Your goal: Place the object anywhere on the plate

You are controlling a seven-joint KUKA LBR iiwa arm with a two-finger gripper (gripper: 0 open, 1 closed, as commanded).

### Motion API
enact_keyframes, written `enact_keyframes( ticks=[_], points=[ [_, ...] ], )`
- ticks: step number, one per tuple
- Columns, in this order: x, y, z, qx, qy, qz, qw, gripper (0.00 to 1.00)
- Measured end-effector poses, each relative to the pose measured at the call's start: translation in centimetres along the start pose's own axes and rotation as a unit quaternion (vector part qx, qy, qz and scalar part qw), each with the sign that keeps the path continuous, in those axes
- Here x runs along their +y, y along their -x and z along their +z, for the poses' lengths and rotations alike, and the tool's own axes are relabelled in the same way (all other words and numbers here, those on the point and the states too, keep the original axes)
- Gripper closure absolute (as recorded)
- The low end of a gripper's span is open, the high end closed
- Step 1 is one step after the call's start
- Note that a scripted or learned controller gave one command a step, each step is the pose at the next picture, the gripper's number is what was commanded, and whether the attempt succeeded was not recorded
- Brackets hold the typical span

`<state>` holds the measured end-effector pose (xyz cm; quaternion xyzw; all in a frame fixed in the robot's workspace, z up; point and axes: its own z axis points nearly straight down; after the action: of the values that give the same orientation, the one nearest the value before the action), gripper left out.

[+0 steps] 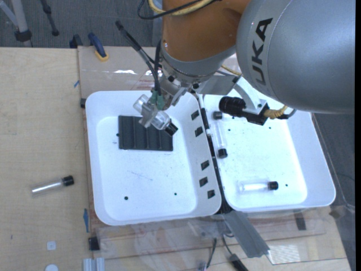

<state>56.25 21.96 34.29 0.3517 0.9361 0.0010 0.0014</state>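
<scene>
Gripper [153,113] over the upper right part of the black ribbed plate [141,135], which lies flat in the left bin [93,168]. At the gripper's tip is a clear tube with a black cap [163,123], tilted, with its cap end down and to the right at the plate's top right corner. Whether the gripper clamps this tube cannot be told, nor how wide it stands.

The letters "UKA" [262,44] read sideways on the grey arm housing, below the orange band [192,16].

3 further capped clear tubes are seen. 1 lies on the wooden bench [34,106], well left of the bins [52,185]. 1 lies crosswise in the lower part of the right bin [299,151], at [256,186]. 1 lies lengthwise just beside that bin's left wall [220,141]. A row of small black squares [205,165] runs along the left bin's right wall.
</scene>
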Motion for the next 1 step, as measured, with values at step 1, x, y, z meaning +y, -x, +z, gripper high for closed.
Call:
enact_keyframes(
  ticks=[1],
  points=[
    [-1.01, 3.70, -9.29, -0.002, 0.001, -0.165, 0.9863, 1.00]
  ],
)
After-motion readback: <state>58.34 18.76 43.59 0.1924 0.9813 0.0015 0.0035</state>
